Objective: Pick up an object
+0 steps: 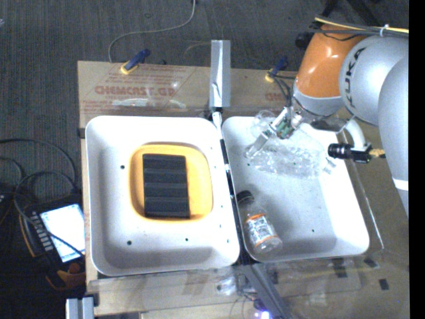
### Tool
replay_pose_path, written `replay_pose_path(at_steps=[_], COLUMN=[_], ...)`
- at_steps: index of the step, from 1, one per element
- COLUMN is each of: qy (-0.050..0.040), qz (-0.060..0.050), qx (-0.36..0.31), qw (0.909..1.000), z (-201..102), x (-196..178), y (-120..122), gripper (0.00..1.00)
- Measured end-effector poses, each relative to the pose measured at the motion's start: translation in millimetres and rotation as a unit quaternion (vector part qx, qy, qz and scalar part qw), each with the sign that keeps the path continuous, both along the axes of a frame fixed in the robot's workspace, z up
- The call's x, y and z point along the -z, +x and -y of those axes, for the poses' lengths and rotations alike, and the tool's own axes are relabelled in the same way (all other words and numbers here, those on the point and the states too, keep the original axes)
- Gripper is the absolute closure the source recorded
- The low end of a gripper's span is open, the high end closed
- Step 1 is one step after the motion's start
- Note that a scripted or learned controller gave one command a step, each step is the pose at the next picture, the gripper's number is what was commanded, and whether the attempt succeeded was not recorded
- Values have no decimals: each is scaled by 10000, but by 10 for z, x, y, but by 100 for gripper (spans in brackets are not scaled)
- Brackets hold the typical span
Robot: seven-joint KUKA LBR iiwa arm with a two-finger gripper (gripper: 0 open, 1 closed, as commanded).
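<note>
Tool hangs near right bin's back-left edge, above clear plastic.

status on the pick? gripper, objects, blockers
Gripper low at right bin's far side, over clear plastic piece. Small bottle untouched, near edge. No blockers.

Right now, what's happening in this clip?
A KUKA arm reaches in from the right over the right bin, its gripper low at the back, near a clear crinkled plastic item. Nothing is visibly between its fingers. A small bottle lies at that bin's front-left. The left bin holds a yellow tray with a black insert.
</note>
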State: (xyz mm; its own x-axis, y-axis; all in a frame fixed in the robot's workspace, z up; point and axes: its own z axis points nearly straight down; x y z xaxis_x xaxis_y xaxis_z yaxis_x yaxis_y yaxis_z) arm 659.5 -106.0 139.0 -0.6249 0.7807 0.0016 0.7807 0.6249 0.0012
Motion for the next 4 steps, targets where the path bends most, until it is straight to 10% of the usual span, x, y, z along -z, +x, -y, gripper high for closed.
replay_pose_path(at_steps=[2, 3, 4], qy=[21, 32, 0], qz=[-28, -7, 15], qx=[-266, -266, -428], qw=[9996, 9996, 9991], z=[139, 126, -322], x=[466, 368, -457], y=[24, 33, 55], gripper=[0, 100, 100])
